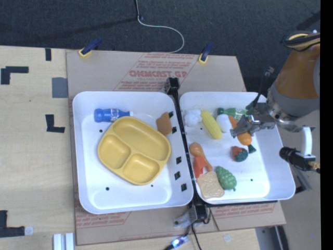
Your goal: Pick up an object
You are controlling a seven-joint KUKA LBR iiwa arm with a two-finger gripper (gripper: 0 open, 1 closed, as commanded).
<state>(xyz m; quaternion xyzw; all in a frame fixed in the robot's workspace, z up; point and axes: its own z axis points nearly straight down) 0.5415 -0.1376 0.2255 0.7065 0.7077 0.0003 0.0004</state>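
So the gripper [243, 129] is hanging over the right bin [270, 189], right above a small orange toy [244, 138] that sits near the bin's upper right part, and honestly I can't tell if the fingers are apart or closed, they just blur into a dark lump against the toy. Can't say it's holding anything. That orange piece looks like the likely target since the fingers are pretty much on it. My guess is it's hollow plastic play food, so light and stiff but a bit slick and rounded, meaning it'll probably squirt out if pinched off centre. I'd go for its widest middle part, straight down. Stuff is crowded around there: a corn cob [210, 124] to the left, a white piece [223, 122] just beside it, and a little red and green toy [240, 153] just below. Further down there's a carrot [200, 160], a green bumpy thing [226, 177] and a slice of bread [210, 186]. The left bin [91, 191] has a yellow divided plate [134, 149], a blue bottle [108, 114] and a brown chunk [165, 123], all well apart from the arm
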